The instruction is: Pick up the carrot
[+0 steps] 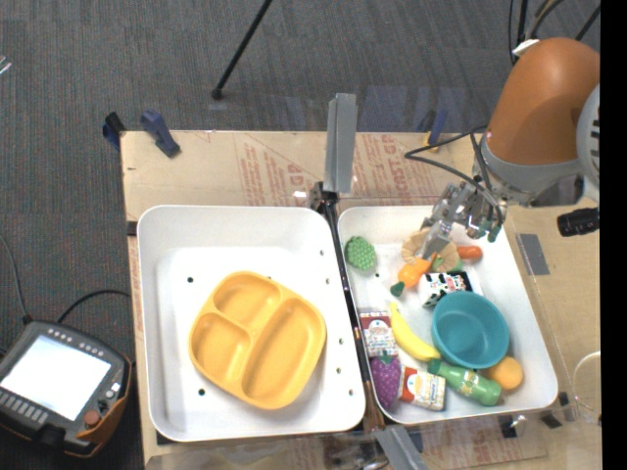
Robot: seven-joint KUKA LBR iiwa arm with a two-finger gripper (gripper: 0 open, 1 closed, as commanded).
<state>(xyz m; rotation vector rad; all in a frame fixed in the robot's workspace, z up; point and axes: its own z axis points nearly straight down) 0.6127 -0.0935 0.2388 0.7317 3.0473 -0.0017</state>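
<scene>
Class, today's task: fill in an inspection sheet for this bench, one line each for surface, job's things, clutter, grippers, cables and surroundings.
Surface: cardboard-covered bench bearing two white bins; the left bin holds a yellow divided plate.
Job's things: carrot lies in the right bin, near its far side, orange body with green end toward the bin divider.
Clutter: green round toy, banana, teal bowl, grapes, green bottle, orange fruit, small cartons.
Grippers: gripper hangs over the right bin's far side, just above the carrot; finger state unclear.
Cables: black cables run along the arm.
Surroundings: dark carpet, tripod leg, handheld controller on the floor.
</scene>
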